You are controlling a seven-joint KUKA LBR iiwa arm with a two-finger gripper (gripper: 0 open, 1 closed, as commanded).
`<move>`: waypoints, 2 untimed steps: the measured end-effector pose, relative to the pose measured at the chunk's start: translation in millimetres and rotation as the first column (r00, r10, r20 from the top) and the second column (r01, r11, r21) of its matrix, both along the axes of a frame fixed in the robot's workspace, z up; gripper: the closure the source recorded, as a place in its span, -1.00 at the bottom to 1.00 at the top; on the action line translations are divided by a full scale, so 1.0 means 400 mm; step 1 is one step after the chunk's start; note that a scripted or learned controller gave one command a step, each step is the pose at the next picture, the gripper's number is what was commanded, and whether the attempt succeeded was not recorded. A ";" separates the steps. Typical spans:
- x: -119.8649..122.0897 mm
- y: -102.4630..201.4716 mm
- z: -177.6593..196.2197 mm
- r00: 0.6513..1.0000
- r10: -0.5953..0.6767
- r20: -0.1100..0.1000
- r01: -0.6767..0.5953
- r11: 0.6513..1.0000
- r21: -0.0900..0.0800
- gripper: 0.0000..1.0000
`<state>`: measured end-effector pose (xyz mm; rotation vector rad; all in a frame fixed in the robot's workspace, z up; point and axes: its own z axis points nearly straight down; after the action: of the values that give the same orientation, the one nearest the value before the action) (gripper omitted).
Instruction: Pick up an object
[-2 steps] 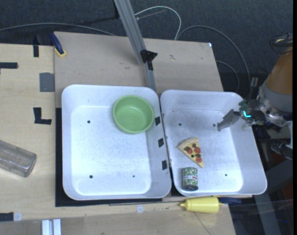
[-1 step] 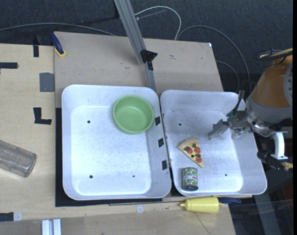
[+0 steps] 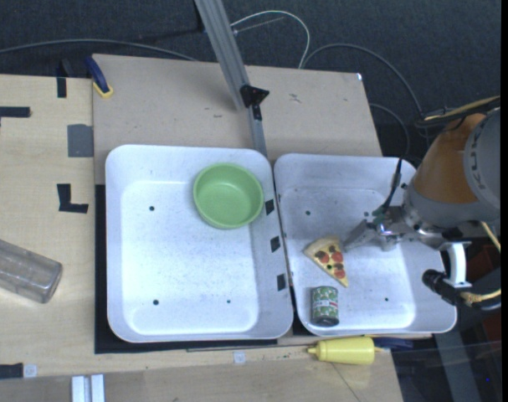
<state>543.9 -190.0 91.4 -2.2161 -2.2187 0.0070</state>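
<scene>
Pizza slice [image 3: 328,260] lies in right bin [image 3: 404,308], just left of my gripper [image 3: 354,237]; contact unclear, and I cannot tell its state. Green bowl [image 3: 228,195] in left bin [image 3: 136,308].

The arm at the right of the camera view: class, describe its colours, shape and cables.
The arm is bulky and rounded, grey with an orange band. A thin dark cable runs down to the tool, which is small, metallic grey and tapered. A white bracket with black fittings hangs below.
</scene>
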 end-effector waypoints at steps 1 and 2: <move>0.004 0.001 0.033 1.000 0.002 0.004 -0.002 1.000 0.000 1.00; 0.008 -0.008 0.140 1.000 0.000 0.010 0.000 1.000 -0.002 1.00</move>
<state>547.0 -193.2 147.2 -2.2219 -2.2249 -0.0019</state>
